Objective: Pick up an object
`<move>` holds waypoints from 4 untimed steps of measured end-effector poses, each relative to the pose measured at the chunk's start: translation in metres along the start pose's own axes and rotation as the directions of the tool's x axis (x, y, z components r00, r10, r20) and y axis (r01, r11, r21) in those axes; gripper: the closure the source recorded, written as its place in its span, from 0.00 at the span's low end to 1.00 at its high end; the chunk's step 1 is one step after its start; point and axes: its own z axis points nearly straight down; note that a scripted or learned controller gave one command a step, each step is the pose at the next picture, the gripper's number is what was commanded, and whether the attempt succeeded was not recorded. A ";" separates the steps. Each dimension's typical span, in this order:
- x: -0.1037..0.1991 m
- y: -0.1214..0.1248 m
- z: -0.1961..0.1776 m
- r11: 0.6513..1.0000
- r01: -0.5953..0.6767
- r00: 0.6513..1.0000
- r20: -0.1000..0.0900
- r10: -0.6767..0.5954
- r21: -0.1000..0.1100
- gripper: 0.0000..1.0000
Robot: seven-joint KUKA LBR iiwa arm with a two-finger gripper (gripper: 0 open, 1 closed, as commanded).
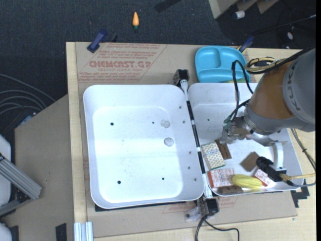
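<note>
In the camera view we see a small checkered packet (214, 156) lying flat in the right bin (210, 102), near its left wall. A yellow banana (247, 182), a red-and-white packet (221, 176) and a brown block (249, 160) lie at about four to five o'clock from it. The arm (281, 97) reaches in from three o'clock, bent down over the bin. Its gripper (233, 133) hangs at about one o'clock from the checkered packet, just beside it; whether it is spread or closed we cannot tell.

A light blue divided tray (216, 63) lies on the worktop (125, 64) behind the right bin; a small orange object (135, 19) sits on the dark floor (50, 14).
</note>
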 end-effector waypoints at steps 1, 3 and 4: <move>0.046 -0.010 -0.107 1.000 0.002 1.000 -0.002 -0.002 0.013 1.00; -0.009 -0.012 0.006 1.000 0.000 1.000 0.000 0.000 0.010 0.00; -0.007 -0.011 -0.004 1.000 0.000 1.000 -0.003 0.000 0.007 1.00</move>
